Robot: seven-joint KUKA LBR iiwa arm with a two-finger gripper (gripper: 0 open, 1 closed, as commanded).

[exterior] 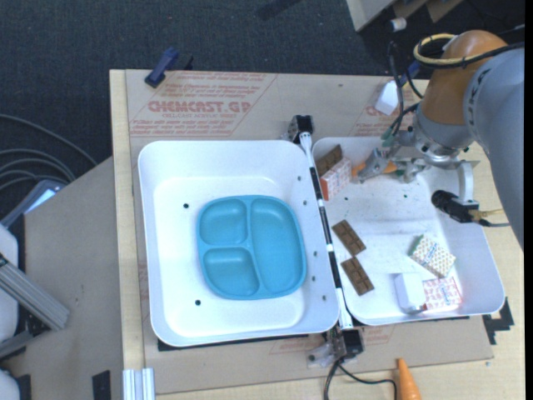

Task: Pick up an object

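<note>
Gripper: low in right bin, near carton; grip state cannot be told
Left bin: blue tray

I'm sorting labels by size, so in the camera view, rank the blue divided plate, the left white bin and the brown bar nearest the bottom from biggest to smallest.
1. left white bin
2. blue divided plate
3. brown bar

Smooth, faintly glossy white plastic is seen in both bins, a satin blue plastic in the divided tray, matt printed brown cardboard on the bench, and dull grey metal on the arm.
</note>
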